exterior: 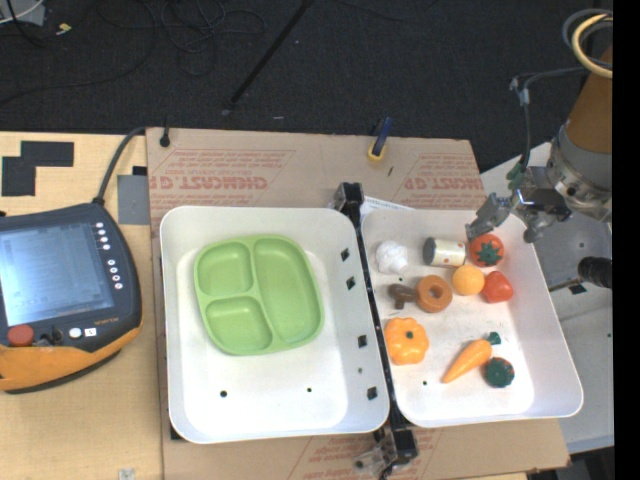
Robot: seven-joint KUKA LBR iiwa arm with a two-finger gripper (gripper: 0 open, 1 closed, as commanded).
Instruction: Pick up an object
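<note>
The right bin holds several toy foods: a white garlic bulb, a small can, a red tomato, a yellow fruit, a red pepper, a donut, an orange pumpkin, a carrot and a green vegetable. My gripper hangs over the bin's far right corner, just behind the tomato. It is open, with nothing between its fingers.
The left bin carries a green divided plate. A control tablet lies on the bench at the left. A blue and yellow clamp sits at the cardboard's back edge.
</note>
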